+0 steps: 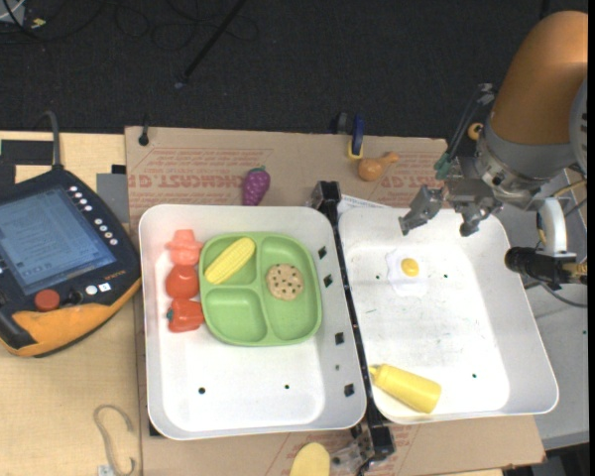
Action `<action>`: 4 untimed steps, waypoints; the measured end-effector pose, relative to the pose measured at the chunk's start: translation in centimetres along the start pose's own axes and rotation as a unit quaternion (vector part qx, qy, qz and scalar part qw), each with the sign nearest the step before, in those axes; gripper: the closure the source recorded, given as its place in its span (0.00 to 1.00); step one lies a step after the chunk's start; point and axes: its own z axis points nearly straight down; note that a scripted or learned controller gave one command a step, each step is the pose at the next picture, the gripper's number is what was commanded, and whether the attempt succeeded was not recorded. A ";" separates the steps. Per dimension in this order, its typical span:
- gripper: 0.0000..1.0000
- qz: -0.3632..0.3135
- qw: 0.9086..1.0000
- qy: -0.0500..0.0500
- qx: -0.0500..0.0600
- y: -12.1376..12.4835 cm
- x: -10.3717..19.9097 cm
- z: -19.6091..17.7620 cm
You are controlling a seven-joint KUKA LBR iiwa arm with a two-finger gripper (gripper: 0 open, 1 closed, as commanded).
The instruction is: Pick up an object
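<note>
We see the end effector (pixel 442 218) spread wide, gripping nothing, over the right bin's (pixel 521 365) far edge, fried egg (pixel 409 268) just nearer, mustard bottle (pixel 407 386) at the near left corner

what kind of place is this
Likely a robot lab test bench: a robot arm over two white bins of toy food, a control tablet beside them, cables behind.

Fried egg toy (pixel 409 268) flat in right bin's upper middle; yellow mustard bottle (pixel 407 387) lying sideways (near front-left corner).
</note>
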 end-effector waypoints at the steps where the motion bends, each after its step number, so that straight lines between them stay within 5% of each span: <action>1: 0.00 -0.001 1.000 -0.001 -0.007 0.2 0.0 -0.7; 4: 0.00 -0.001 1.000 0.000 -0.004 1.2 -0.6 17.4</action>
